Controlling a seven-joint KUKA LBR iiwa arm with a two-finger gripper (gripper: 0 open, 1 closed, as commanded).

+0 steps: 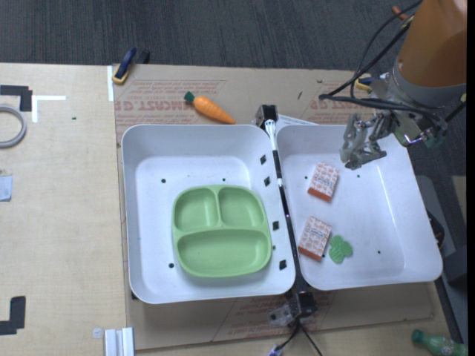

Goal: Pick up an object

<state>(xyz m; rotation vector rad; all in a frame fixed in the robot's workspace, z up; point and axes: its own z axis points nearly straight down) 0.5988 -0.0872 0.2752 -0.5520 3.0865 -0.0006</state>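
Gripper (pixel 362 153): I see it over the upper part of the right bin (pixel 401 265); can't tell if jaws are released or clenched, nothing visibly between them
Target, my pick: upper orange-white packet (pixel 323 181), lying flat just left and below the gripper, apart from it
Alt: second packet (pixel 315 237) lower down, touching or nearly touching a green leaf-like piece (pixel 341 249)
Handling, my guess: small carton, light, fairly stiff, crushes if squeezed hard; take it across the short sides
Left bin (pixel 141 199): green divided plate (pixel 221 231), too broad for the jaws
Off-bin: toy carrot (pixel 210 107) on cardboard
Writing: packet print too small to read; red mirrored cardboard lettering, illegible
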